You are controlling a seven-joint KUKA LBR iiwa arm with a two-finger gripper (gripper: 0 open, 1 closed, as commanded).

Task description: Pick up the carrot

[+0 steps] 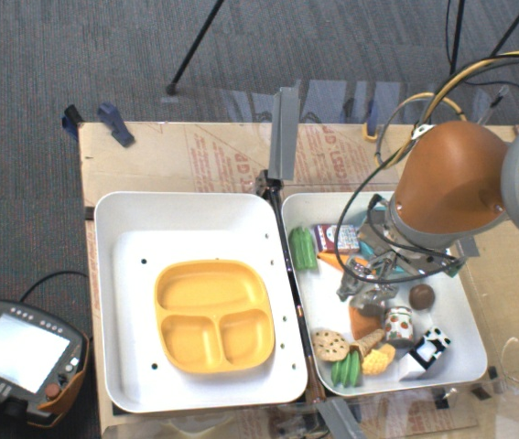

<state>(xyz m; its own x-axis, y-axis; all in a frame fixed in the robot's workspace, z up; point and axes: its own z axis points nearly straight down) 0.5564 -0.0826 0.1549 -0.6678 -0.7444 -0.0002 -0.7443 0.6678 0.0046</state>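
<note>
the arm's orange band [447,179] covers the back right corner of the right bin [472,332], and the arm itself runs out past the picture's right edge. the gripper [367,280] hangs over the middle of that bin; its fingers are lost in dark metal and cables. the carrot [332,262] shows as a short orange strip near the bin's left wall, its right end hidden under the gripper. a purple packet [340,237] near the back wall is half covered by the wrist. an orange wedge [363,322] sits partly under the gripper. the small printed cup [399,322] is too small to read. a handheld screen [23,362] is cut off at the lower left.
</note>
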